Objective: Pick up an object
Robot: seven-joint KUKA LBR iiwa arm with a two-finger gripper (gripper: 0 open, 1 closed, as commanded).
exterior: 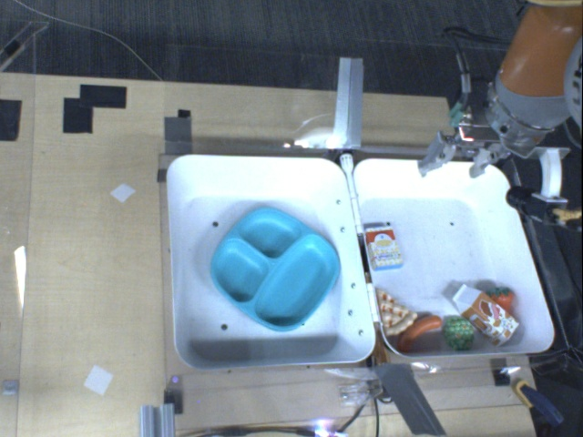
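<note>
My gripper [455, 157] hangs over the far edge of the right bin [455, 217], its two grey fingers spread open with nothing between them. Well below it in the same bin lie a small red and white packet [383, 247], a waffle piece [393, 310], a red sausage [422, 328], a green broccoli-like piece [459, 333], a brown carton [492, 319] and an orange carrot-like item [504, 297]. All of these sit in the near half of the bin, apart from the gripper.
The left bin [196, 198] holds a blue three-compartment plate [275, 268]. A metal post [350, 103] stands behind the divider between the bins. The arm's orange band [539, 48] is at the upper right.
</note>
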